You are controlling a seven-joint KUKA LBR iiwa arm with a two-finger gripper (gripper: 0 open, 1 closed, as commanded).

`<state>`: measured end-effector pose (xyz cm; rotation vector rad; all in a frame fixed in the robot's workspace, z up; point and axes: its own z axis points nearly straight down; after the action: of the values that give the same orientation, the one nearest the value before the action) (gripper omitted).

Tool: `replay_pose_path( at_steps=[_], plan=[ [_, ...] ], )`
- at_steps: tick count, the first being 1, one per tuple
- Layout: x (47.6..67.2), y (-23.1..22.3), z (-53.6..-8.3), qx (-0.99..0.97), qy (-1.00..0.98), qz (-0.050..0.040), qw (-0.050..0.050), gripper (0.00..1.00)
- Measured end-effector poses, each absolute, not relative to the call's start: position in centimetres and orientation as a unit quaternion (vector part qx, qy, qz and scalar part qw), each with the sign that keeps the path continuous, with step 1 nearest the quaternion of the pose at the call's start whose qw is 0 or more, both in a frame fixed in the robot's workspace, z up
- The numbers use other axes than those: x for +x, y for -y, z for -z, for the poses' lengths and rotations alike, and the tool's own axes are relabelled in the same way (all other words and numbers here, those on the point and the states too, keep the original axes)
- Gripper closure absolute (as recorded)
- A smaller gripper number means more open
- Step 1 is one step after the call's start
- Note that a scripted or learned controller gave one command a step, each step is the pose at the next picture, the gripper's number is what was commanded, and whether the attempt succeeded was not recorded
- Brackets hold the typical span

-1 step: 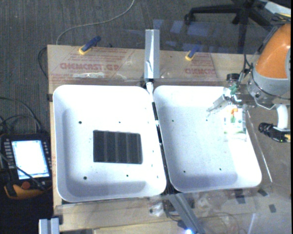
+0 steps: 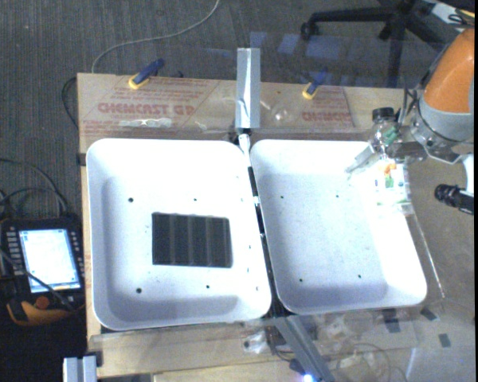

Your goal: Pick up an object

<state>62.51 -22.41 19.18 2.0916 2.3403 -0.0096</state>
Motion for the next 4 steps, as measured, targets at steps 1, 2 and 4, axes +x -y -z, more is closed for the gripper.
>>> replay_pose_path(
  at_steps=[1,2,4],
  plan=[
    [63.7,22.3,-29.9,0.676,-0.737,0.0007,0.001,0.00],
    [61.0,22.0,-17.8,0.653,-0.757,0.0016,-0.001,0.00],
    [62.5,22.1,-21.0,0.645,-0.764,-0.0005,-0.001,0.00]
  ],
)
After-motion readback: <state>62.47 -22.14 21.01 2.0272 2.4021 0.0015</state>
